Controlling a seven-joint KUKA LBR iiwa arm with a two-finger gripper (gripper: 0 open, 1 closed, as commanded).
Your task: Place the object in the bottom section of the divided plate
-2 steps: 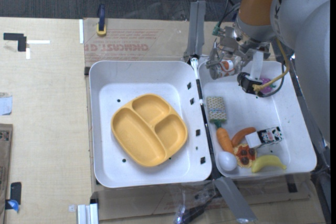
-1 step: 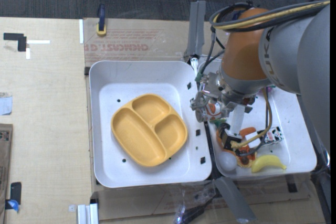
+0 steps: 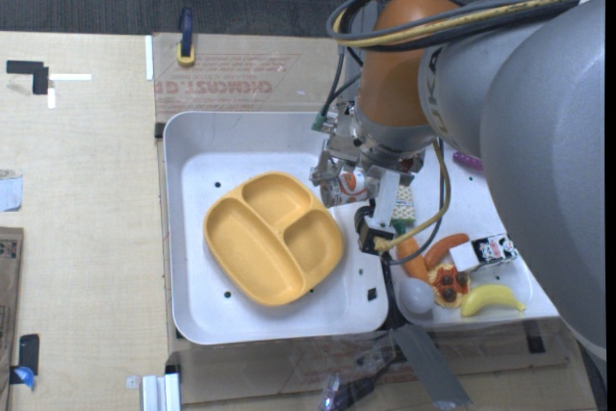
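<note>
The yellow divided plate (image 3: 274, 238) lies in the left white bin (image 3: 192, 294), with one long section and two smaller ones. My gripper (image 3: 345, 186) hangs just past the plate's upper right rim, near the wall between the two bins. A small orange and white object (image 3: 350, 180) shows between its fingers, and the gripper is shut on it. The grey arm with its orange band (image 3: 409, 63) covers much of the right bin from above.
The right bin (image 3: 525, 298) holds several toy foods: a yellow banana (image 3: 493, 300), an orange sausage (image 3: 445, 248), a pizza slice (image 3: 448, 284) and a white box (image 3: 491, 251). A cardboard sheet (image 3: 245, 82) lies behind the bins.
</note>
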